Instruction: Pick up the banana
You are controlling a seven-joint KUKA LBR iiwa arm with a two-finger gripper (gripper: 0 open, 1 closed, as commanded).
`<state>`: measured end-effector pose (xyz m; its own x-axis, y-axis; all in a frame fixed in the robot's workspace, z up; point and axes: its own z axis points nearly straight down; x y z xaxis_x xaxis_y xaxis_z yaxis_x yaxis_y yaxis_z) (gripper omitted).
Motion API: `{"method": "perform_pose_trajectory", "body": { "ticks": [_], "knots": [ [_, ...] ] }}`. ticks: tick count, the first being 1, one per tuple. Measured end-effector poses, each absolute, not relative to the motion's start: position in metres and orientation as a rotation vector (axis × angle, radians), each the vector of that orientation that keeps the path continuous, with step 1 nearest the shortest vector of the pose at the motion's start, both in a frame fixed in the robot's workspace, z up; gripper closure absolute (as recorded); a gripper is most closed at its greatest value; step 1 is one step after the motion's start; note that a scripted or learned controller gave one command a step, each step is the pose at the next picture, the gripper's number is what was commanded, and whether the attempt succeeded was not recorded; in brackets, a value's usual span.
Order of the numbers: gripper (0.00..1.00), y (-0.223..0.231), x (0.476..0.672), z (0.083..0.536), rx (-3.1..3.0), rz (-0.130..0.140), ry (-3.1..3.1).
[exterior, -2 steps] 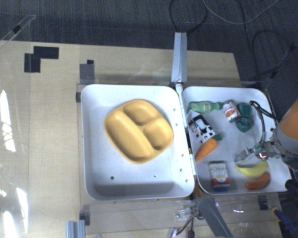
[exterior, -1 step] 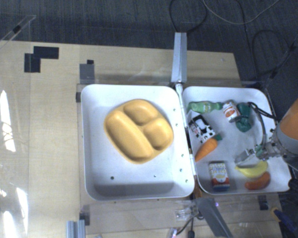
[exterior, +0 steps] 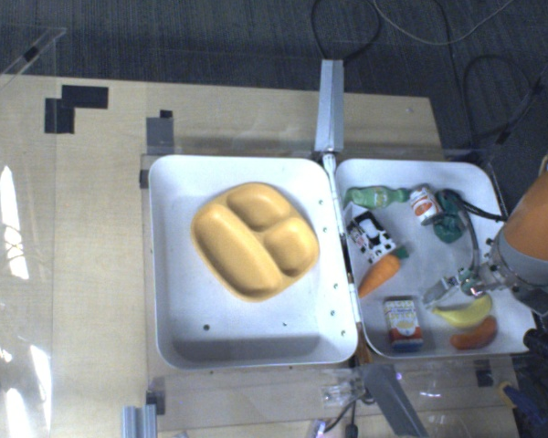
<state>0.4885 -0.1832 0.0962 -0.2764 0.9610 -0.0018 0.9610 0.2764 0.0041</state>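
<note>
My gripper (exterior: 463, 286) hangs low in the right bin (exterior: 490, 182), its thin metal fingers just above the banana (exterior: 466, 313); whether they are apart or together I cannot tell; the banana is a smooth yellow crescent near the bin's front edge, a glossy red-orange piece (exterior: 475, 337) just beside it; to its left stands a small printed carton (exterior: 403, 323), its label too small to read; a tapered carrot (exterior: 381, 275) lies tilted nearby; a green bottle (exterior: 376, 195) rests at the back; the left bin (exterior: 178, 336) holds a lumpy yellow three-lobed tray (exterior: 255, 240).
</note>
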Motion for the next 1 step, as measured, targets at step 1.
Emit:
{"method": "perform_pose_trajectory", "body": {
  "ticks": [1],
  "knots": [
    [0.00,-0.2048,0.4905,0.0883,1.854,0.009,2.527]
  ]
}}
